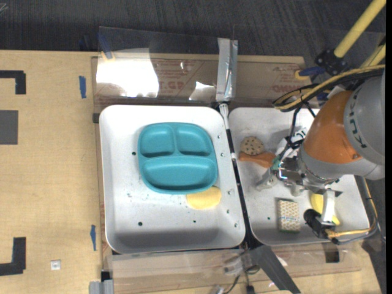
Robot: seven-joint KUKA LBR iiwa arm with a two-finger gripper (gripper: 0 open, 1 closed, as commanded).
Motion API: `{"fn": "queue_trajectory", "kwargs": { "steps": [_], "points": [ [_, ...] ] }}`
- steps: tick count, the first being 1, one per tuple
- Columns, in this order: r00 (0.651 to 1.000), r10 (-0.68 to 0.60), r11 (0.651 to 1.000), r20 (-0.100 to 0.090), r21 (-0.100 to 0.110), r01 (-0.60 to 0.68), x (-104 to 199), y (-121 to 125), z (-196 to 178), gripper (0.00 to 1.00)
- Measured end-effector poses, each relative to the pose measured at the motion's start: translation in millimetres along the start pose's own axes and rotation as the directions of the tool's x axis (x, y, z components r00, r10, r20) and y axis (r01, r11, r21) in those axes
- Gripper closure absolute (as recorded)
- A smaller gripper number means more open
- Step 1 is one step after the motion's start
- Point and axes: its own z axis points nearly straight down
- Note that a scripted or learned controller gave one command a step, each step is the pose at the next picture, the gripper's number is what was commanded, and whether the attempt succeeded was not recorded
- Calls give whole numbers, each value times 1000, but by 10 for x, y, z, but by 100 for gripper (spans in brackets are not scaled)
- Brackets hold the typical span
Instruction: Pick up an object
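Right bin [260,222], front: speckled beige block [288,215], lying free. Just behind it the hand [280,171] is low over the bin floor w/ nothing visibly in it; wide or narrow, can't tell. Orange piece [262,158], likeliest target, lies just beside the hand, brown disc [252,144] farther back. Looks like pick not yet done: grasp + lift left.
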Motion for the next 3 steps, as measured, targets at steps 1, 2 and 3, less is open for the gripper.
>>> {"fn": "queue_trajectory", "kwargs": {
  "steps": [1, 2, 3],
  "points": [
    [994, -112, 994, 0, -1, 112, -256, -317, -3, 0],
    [981, -195, 981, 0, 2, 195, -352, -305, -818, 0],
    [735, -678, 735, -1, 1, 678, -142, -265, -2, 0]
  ]
}}
